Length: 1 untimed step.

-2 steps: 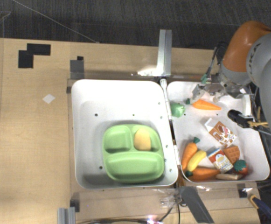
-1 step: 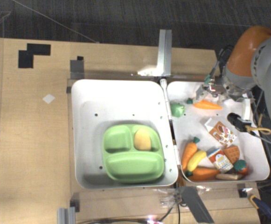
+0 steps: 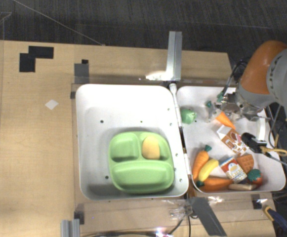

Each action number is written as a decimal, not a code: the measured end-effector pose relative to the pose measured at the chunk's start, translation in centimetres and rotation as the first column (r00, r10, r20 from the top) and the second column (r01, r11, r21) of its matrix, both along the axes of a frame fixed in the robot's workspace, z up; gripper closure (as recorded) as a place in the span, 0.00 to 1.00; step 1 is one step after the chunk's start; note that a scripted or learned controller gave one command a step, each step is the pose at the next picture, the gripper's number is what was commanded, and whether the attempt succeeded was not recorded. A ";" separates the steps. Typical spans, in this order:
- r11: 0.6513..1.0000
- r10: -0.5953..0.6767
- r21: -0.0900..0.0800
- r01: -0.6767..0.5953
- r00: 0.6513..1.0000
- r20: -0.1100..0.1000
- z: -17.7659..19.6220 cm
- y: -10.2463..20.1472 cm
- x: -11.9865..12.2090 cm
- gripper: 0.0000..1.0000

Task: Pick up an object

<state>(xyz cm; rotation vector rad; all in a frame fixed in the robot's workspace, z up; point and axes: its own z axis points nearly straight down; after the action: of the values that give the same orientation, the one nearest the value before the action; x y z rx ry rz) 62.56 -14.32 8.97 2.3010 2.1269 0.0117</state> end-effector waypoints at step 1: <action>1.000 0.000 0.000 0.000 1.000 0.000 0.0 0.0 0.0 0.00</action>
<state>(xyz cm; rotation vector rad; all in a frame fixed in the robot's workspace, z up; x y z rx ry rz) 62.56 -14.32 8.97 2.3011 2.1268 0.0119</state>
